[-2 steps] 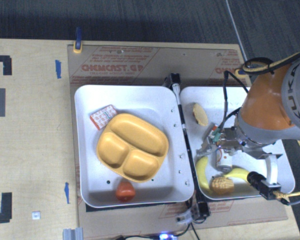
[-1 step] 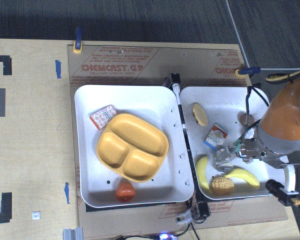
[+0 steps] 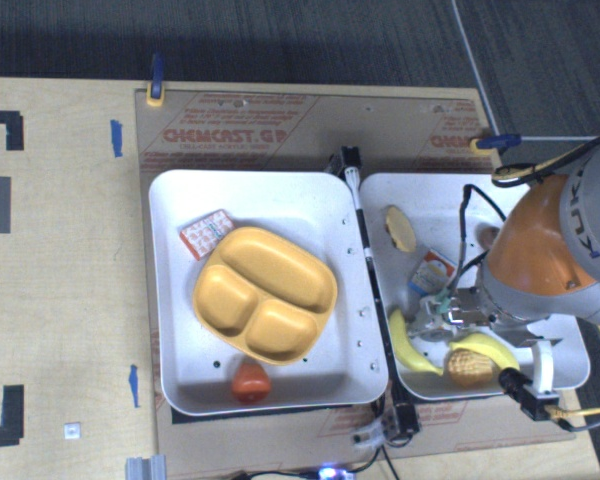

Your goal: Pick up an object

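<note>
The task names no single object, so the candidates are the loose items in the two bins. In the right-hand shallow white bin (image 3: 575, 363), a curved yellow plastic banana (image 3: 412, 348) lies along the near left side, its skin smooth and bright, bending from the bin's left wall toward the near edge. Just beside it on the right sits a round, tan, rough-textured bread-like piece (image 3: 469, 366), with a second yellow curved piece (image 3: 492, 348) arching over its top and touching it. Farther back in the same bin lie a small carton with red, white and blue print (image 3: 430, 271) and a pale yellow oval slice (image 3: 401, 229) near the far left corner. The gripper (image 3: 445, 315) hangs low over the middle of this bin, just above the banana and near the carton; its fingers are hidden among cables and metal parts, so whether they are spread or closed cannot be told, and nothing is seen between them. The grey arm with the orange band (image 3: 540, 248) covers the right part of the bin. The left-hand white bin (image 3: 170, 268) holds a large yellow three-compartment plastic tray (image 3: 265, 293), tilted diagonally, a red and white printed packet (image 3: 206, 232) touching its far left edge, and a small red-orange tomato-like object (image 3: 250, 381) at the near wall.
</note>
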You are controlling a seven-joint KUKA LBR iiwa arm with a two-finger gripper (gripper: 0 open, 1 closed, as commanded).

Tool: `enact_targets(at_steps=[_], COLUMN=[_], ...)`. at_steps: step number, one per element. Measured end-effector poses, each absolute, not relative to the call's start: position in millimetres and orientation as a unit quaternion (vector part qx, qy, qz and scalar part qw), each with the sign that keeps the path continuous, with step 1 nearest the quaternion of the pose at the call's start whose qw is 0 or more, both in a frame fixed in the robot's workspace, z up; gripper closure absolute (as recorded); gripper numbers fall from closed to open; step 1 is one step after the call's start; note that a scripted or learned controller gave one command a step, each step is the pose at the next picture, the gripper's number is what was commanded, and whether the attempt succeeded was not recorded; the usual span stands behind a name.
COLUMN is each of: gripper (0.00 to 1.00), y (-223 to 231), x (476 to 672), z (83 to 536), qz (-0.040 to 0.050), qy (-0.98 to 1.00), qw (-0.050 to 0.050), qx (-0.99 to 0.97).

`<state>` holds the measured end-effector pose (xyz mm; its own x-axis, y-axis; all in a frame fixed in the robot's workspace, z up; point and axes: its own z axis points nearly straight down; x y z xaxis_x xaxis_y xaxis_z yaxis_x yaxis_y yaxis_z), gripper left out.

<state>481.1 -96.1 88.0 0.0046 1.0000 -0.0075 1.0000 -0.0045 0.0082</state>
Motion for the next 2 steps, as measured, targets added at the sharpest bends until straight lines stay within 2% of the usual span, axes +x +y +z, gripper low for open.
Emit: enact_targets(at_steps=[1,2], gripper=[1.0,1.0], y=[-94,-13], x=[482.1,563.4], z=[97,185], qz=[0.0018,0.0007], qy=[0.706,0.708], qw=[0.006,0.0], qx=[0.708,0.706])
